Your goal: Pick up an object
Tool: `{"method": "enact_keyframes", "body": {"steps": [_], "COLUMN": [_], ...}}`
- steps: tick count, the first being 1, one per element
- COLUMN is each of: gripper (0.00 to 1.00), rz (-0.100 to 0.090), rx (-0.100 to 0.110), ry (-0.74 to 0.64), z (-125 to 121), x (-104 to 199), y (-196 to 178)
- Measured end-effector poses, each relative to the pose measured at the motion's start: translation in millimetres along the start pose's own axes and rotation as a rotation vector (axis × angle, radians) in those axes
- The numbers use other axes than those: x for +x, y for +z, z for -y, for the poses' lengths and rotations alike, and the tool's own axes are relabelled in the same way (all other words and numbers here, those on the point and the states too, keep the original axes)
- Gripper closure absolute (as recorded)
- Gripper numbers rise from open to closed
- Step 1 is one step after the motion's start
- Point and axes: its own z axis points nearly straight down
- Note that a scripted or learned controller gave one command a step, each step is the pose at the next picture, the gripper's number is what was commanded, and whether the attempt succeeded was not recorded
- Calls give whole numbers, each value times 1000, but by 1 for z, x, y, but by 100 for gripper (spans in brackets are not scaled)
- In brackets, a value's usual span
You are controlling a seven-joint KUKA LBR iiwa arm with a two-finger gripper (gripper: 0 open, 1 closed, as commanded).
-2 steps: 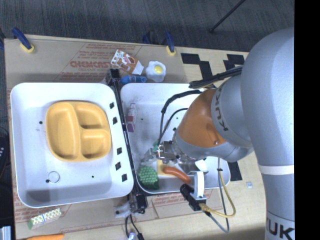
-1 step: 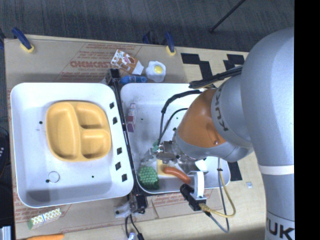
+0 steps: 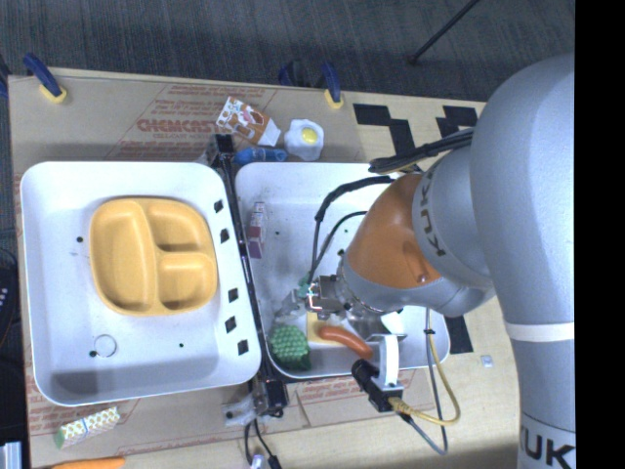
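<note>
I see the arm (image 3: 410, 242) low over the right bin (image 3: 283, 189), jaws (image 3: 314, 306) hidden beneath the wrist, so I cannot tell their state; green ball (image 3: 289, 344) and carrot (image 3: 344, 339) lie at its near edge

Red "CHEMCAST" print on the cardboard sheet (image 3: 171, 125); "KU" on the arm (image 3: 547, 446)

Yellow divided tray (image 3: 153, 255) in the left bin (image 3: 39, 291). In the right bin (image 3: 283, 179), the grey arm (image 3: 469, 223) hangs low beside a green object (image 3: 289, 345) and an orange one (image 3: 342, 338).
</note>
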Motion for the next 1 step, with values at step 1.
{"method": "enact_keyframes", "body": {"steps": [1], "gripper": [0], "rz": [0], "rx": [0], "ry": [0], "z": [0], "x": [0], "y": [0]}}
